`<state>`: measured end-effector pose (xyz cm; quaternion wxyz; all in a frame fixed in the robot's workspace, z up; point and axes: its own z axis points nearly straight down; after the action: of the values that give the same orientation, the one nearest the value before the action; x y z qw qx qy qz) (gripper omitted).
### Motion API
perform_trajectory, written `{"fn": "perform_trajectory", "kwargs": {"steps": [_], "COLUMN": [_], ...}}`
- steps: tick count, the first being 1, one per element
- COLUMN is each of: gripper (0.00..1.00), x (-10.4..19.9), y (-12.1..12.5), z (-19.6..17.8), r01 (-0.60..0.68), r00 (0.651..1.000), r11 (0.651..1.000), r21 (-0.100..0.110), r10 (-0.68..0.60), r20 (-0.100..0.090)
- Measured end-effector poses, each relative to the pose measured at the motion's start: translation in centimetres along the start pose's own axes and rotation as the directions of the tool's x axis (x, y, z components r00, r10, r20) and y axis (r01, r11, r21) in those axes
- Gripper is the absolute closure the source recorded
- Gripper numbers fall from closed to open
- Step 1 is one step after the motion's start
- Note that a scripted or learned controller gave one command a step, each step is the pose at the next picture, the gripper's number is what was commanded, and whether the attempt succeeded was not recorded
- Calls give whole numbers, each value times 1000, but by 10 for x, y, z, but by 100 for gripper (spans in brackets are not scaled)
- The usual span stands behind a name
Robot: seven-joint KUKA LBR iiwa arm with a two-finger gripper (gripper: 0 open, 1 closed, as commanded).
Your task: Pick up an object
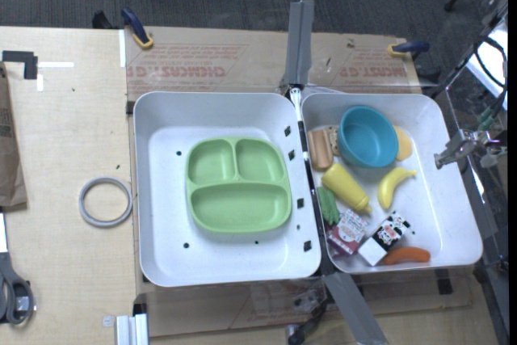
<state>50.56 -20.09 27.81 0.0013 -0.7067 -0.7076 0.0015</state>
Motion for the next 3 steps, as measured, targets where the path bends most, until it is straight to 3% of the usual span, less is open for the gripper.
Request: {"fn": "perform_trajectory", "kwargs": {"steps": [1,2,3], "gripper": [0,0,100], "x": [-4,4,4], "y": [31,63,64], "z": [106,187,179], "r01": [-227,80,77], "r00": [974,997,997], "r11": [974,997,997], "r21": [1,-2,-2], "r10": [227,-80,-77], "r20": [0,0,0]}}
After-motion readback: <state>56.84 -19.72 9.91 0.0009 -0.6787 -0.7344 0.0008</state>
